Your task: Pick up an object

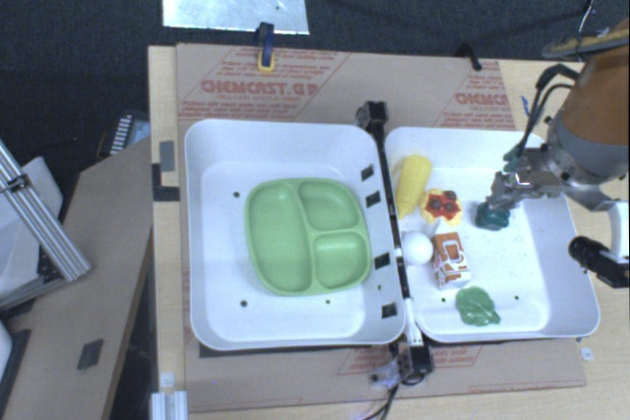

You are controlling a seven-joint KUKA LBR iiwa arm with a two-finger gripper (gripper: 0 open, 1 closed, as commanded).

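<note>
The left shallow white bin [212,211] holds a pale green divided plastic tray [305,236]. The right shallow white bin [566,300] holds a yellow corn-shaped toy [411,182], an orange-and-white carton [450,259], a green leaf-shaped piece [477,306], a red-and-yellow toy [442,206], a white ball [418,248] and a small teal object [491,216], directly under the gripper [509,190]; whether it grips, I cannot tell.
</note>
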